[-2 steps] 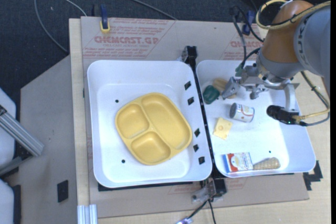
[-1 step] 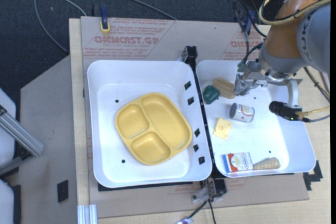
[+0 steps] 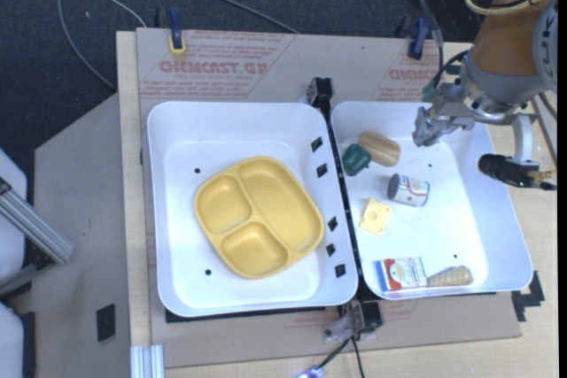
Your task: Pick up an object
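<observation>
Camera view: nothing lifted yet, we judge. Right bin (image 3: pixel 496 235) holds the candidates, all lying loose: carton (image 3: pixel 400 273), tan roll (image 3: pixel 379 148), can (image 3: pixel 408 189), cheese wedge (image 3: pixel 376 216). Arm reaches from right, end effector (image 3: pixel 429 130) low over the bin's far side; grip state we cannot tell.

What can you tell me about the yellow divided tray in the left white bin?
The yellow divided plastic-looking tray is a rounded rectangle with three compartments: two side by side at its far end and one at its near end. It lies flat, right side up, turned at a slant, on the floor of the left white bin, about in the middle. All three compartments hold nothing. It touches only the bin floor, apart from the walls.
</observation>
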You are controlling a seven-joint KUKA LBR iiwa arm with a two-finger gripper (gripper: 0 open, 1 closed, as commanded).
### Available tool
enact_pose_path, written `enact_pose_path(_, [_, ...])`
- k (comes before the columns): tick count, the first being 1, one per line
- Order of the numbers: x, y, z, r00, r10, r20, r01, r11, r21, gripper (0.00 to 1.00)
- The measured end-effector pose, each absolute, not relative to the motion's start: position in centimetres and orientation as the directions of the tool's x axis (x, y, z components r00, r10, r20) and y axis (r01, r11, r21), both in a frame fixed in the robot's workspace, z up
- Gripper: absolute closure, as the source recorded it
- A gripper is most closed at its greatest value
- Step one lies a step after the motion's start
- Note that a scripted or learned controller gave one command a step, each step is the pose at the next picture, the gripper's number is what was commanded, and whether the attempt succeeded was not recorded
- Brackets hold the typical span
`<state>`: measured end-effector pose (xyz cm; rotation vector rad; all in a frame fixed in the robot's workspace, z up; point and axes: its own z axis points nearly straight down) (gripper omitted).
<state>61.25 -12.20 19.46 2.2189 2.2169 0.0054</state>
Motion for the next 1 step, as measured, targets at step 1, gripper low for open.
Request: enact_pose_path(1, [61.40, -12.65, 23.97, 0.000, 1.000, -0.002, 1.000, 0.000, 0.007, 1.00])
